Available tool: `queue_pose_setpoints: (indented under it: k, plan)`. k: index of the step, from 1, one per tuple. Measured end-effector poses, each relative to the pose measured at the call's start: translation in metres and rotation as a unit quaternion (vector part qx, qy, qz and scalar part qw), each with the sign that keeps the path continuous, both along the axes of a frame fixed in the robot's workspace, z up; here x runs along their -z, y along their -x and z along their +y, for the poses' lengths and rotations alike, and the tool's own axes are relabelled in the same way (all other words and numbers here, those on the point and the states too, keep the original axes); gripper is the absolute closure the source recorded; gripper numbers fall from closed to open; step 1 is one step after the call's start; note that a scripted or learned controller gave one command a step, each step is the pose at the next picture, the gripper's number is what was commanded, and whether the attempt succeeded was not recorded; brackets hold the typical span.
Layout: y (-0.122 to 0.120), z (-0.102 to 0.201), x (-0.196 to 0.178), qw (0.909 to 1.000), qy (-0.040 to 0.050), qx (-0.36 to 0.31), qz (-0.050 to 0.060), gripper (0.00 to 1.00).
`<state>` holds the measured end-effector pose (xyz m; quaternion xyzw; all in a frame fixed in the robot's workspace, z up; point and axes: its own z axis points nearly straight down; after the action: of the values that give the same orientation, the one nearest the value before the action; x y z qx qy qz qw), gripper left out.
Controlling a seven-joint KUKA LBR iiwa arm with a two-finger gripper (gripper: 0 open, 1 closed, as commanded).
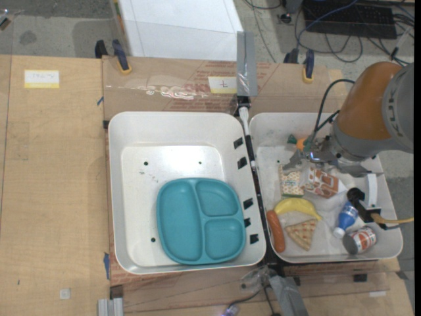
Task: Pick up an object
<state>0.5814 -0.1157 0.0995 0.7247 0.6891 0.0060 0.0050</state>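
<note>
The gripper hangs low over the right bin, just above the snack packets; can't tell how its fingers are set. I'd drop straight onto one packet, well clear of the banana.
</note>
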Motion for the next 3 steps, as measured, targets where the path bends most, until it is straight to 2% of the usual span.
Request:
queue_pose_setpoints:
  k: [1,2,3]
  plan:
    - [-0.006,-0.017,0.000,0.9963,-0.0017,0.086,0.000,0.00]
    - [-0.027,0.048,0.001,1.0000,0.0009,-0.006,0.000,0.00]
    - [0.008,0.043,0.001,0.9977,0.0006,-0.068,0.000,0.00]
